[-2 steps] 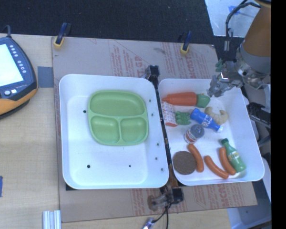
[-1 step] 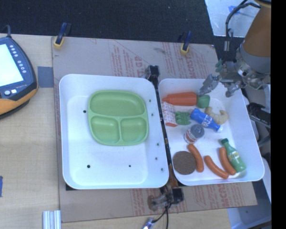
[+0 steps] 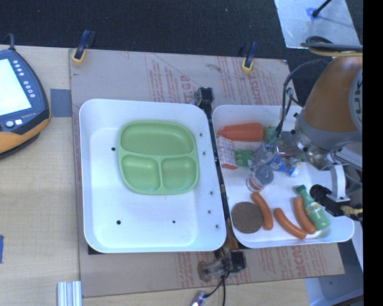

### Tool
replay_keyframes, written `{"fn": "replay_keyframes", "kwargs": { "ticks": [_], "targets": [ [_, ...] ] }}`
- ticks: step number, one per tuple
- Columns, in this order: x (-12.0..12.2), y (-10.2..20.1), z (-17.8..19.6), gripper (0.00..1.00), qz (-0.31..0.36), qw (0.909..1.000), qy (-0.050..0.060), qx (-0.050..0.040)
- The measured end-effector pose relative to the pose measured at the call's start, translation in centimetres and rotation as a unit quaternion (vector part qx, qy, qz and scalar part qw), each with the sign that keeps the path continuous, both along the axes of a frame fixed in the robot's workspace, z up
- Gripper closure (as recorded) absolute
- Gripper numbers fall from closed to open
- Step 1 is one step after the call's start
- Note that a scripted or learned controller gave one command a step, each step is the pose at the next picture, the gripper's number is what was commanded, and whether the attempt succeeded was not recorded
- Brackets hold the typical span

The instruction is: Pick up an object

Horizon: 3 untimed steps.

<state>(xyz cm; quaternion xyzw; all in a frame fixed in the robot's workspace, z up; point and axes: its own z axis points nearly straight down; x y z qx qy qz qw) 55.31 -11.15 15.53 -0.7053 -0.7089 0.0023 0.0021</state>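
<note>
Glossy white plastic bins (image 3: 96, 171), matt green plastic plate (image 3: 158, 156), cardboard underlay (image 3: 147, 75).

Not much is reading clearly here. The brown cardboard sheet (image 3: 179, 75) lying under the two bins is showing repeating red printed lettering in strips along its top and its lower edges, but it's coming out too small and blurry to make out any word. The packet (image 3: 225, 153) sitting at the left of the right-hand bin (image 3: 345, 233) is showing some red print too, also unreadable. The pendant (image 3: 9, 104) screen is just glowing blank white.
</note>
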Motion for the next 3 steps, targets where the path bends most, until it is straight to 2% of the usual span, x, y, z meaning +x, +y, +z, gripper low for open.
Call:
{"fn": "replay_keyframes", "kwargs": {
  "ticks": [1,2,3],
  "targets": [
    [-0.3,0.3,-6.4,0.00,0.000,1.0000,0.000,0.0001],
    [-0.3,0.1,-5.3,1.00,0.001,1.0000,0.000,-0.0009],
    [4.0,7.0,3.7,1.00,0.000,1.0000,-0.002,0.0006]
  ]
}}
